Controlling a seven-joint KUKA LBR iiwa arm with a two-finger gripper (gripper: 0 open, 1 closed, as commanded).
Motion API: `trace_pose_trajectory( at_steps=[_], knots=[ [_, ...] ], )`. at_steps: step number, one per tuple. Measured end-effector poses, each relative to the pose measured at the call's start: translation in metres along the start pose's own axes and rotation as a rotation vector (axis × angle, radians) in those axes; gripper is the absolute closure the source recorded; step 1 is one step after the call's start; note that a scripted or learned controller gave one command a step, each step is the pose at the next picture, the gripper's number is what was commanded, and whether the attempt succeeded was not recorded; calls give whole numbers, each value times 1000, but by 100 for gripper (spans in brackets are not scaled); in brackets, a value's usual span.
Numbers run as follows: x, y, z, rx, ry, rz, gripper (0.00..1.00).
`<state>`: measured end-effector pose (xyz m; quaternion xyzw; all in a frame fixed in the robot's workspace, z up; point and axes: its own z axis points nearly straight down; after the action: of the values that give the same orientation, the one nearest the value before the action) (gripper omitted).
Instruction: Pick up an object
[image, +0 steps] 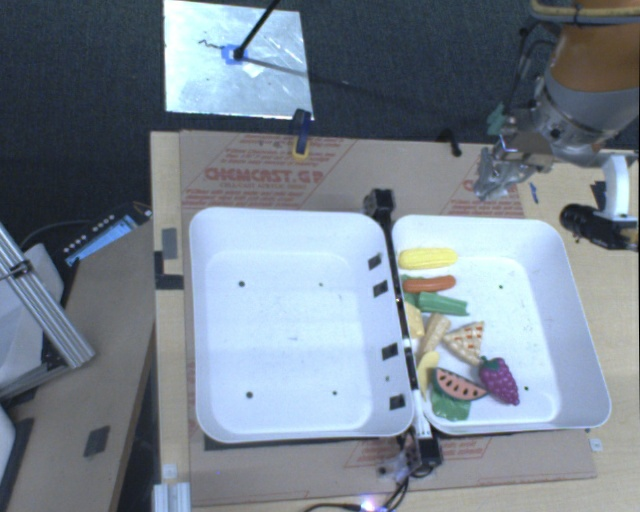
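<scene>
One arm (585, 70) up at far right — tool (495, 178) hangs above the counter (420, 170) behind the right bin (570, 280), nothing in it; finger spread unclear.

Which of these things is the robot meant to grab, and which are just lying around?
For the job:
gripper
right bin
toy corn
hot dog
green bean pod
pizza slice
watermelon slice
grapes

Just lying about:
left bin
foil sheet
yellow clamp
cardboard sheet
</scene>
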<state>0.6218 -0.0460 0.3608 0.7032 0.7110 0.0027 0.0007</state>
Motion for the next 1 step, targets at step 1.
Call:
trace_pose_trajectory(
  at_steps=[1],
  knots=[
    [70, -8, -69, -5, 0, -1, 100]
  ],
)
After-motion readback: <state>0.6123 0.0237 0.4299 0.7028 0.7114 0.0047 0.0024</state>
